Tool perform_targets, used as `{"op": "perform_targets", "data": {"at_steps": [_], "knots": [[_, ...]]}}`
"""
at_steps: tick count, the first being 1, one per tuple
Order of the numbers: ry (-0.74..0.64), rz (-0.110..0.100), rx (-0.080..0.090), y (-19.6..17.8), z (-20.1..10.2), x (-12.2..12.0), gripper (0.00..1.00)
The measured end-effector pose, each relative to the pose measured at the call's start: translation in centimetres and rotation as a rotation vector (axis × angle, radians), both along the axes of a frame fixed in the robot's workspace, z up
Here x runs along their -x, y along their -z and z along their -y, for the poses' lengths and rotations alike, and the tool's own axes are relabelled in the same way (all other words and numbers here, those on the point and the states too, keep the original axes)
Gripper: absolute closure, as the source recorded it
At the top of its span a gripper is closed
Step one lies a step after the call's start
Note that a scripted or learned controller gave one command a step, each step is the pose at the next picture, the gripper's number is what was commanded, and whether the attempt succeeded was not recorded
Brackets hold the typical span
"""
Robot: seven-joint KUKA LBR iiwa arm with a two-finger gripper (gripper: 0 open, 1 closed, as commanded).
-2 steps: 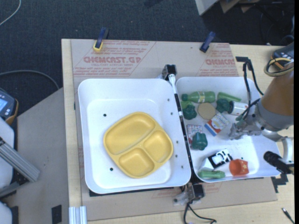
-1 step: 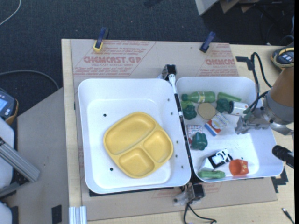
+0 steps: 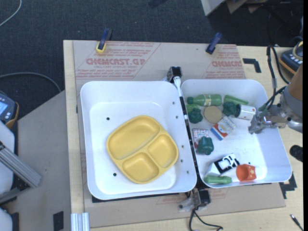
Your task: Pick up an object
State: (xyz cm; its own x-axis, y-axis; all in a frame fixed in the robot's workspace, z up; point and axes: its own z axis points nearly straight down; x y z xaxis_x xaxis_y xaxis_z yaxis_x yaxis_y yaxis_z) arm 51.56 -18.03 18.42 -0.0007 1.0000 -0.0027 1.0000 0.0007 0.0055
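Observation:
My gripper (image 3: 257, 124) hangs over the right side of the right bin (image 3: 272, 148), coming in from the right edge. Nothing shows in its grip. Just left of it lie a dark green and white bottle (image 3: 239, 111) and a red, white and blue packet (image 3: 224, 127). Further left are a tan disc (image 3: 211, 113), a green bottle (image 3: 207, 100) and a dark green toy (image 3: 205, 146). Near the bin's front lie a black and white object (image 3: 225, 163), an orange-red object (image 3: 246, 172) and a green pickle-like piece (image 3: 217, 180).
The left bin (image 3: 96, 129) holds a yellow divided plate (image 3: 142, 149). Clamps (image 3: 102, 42) pin the board at the back. Bare bin floor (image 3: 269, 150) lies below the gripper. Cables and a yellow device (image 3: 293, 57) sit at the far right.

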Motion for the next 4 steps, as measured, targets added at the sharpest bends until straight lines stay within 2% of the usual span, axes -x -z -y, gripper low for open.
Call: {"op": "perform_targets", "data": {"at_steps": [1,2,3,4], "knots": [[-0.001,0.002,0.001,-4.4,0.0,-0.2,1.00],[-0.004,-0.008,-0.006,-3.6,-4.6,1.0,1.00],[-0.006,-0.009,-0.007,-2.7,-10.3,1.3,1.00],[-0.007,-0.005,-0.005,-4.4,-15.7,2.3,1.00]]}}
